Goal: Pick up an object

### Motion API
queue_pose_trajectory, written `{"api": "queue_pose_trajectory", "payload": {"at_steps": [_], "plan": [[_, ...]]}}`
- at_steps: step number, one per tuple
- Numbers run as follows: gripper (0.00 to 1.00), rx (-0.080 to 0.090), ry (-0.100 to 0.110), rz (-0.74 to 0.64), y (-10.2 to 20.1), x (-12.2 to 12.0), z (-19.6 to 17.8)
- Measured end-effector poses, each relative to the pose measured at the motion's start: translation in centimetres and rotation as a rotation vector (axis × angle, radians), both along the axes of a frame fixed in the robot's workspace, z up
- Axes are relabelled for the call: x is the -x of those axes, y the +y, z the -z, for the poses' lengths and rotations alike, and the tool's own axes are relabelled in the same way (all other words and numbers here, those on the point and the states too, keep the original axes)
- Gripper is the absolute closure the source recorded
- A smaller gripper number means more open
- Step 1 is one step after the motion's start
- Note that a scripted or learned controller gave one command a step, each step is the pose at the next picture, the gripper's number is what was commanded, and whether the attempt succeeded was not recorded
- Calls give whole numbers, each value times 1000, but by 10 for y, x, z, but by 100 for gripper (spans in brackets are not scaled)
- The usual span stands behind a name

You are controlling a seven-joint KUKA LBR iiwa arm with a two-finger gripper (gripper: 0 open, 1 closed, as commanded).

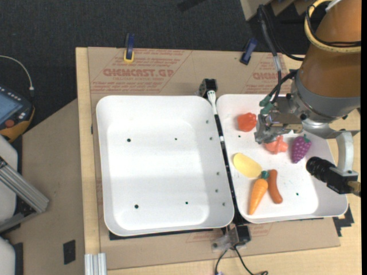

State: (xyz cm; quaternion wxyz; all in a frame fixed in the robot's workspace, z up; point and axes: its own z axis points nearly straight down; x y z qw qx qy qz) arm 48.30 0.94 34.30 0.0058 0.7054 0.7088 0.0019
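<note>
The right bin [321,206] holds several toy foods. A red-orange piece [246,122] lies at its back, a pink piece [277,146] near the middle, purple grapes [300,148] to the right. A yellow lemon-like piece [246,165], an orange carrot [257,193] and a red-brown sausage [274,186] lie toward the front. My gripper [269,134] hangs low over the bin, directly above and touching the area of the pink piece, partly hiding it.
The left bin [160,165] lies beside the right one, divided from it by a black strip [221,148]. Both rest on a cardboard sheet [143,67] held by clamps at the back. The arm's orange band [335,27] looms over the right bin's back corner.
</note>
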Motion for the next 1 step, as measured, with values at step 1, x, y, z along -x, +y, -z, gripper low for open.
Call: {"api": "queue_pose_trajectory", "payload": {"at_steps": [1], "plan": [[100, 1, -2, -1, 0, -1, -10]]}}
